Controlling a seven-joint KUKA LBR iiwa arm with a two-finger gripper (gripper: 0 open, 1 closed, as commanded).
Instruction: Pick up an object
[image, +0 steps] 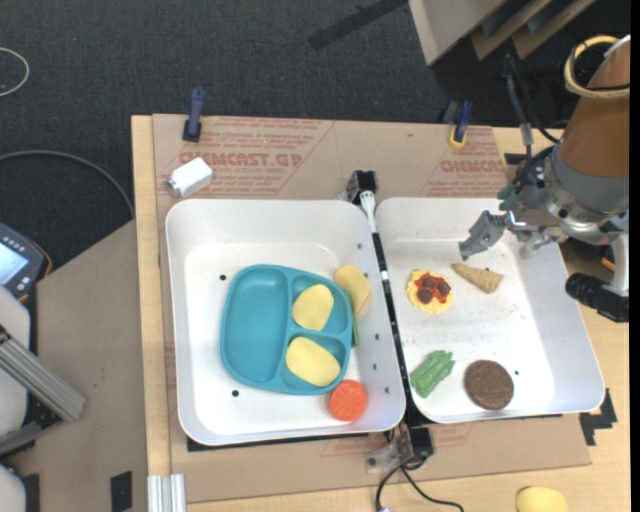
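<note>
Tan wedge-shaped toy pastry (478, 277), in the right white bin (560, 330) toward 12 o'clock, just beside the open, empty hand (490, 235); likely light, rigid plastic, best pinched across its narrow width.

R bin, frame right: tan wedge (478, 277) lying flat, upper centre; round yellow disc w/ red topping (430, 291) just left of it; green pod piece (432, 372) lower left; brown disc (489, 384) flat beside it.
</note>
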